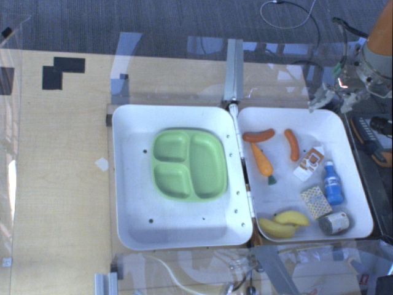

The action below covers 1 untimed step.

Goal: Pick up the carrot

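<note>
Arm [382, 39]: orange band over pale grey wrist; metallic gripper [334, 97], small green light.

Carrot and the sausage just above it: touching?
Cannot tell. In the camera view the carrot's top end meets the sausage with no gap visible, but contact isn't plain.

The carrot [263, 161] lies in the right bin [344, 134], beside a sausage [258, 136].

The arm [379, 54] is cut off by the right edge at the upper corner. The pincer [336, 97] is blurred; its finger position cannot be read. Print on the small carton [309, 163] and the patterned packet [315, 201] is too small to read.
</note>
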Motion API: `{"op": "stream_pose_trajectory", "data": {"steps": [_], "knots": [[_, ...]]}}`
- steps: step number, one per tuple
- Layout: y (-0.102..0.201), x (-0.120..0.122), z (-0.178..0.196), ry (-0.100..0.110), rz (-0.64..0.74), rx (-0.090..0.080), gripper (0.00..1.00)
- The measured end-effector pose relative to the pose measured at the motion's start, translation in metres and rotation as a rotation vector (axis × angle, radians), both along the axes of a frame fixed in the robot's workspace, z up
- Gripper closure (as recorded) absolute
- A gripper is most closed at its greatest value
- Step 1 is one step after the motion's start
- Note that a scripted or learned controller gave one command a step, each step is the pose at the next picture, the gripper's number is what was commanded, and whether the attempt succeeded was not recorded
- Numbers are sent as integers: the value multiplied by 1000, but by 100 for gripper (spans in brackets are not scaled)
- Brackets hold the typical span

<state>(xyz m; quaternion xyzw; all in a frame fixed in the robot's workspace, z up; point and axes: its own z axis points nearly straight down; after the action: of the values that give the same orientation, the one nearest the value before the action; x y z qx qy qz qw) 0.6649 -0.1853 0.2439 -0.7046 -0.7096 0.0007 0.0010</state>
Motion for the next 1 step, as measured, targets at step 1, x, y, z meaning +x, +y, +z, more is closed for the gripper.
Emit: {"op": "stream_pose_trajectory", "data": {"steps": [1], "knots": [[79, -30, -107, 2, 107, 1, 0]]}}
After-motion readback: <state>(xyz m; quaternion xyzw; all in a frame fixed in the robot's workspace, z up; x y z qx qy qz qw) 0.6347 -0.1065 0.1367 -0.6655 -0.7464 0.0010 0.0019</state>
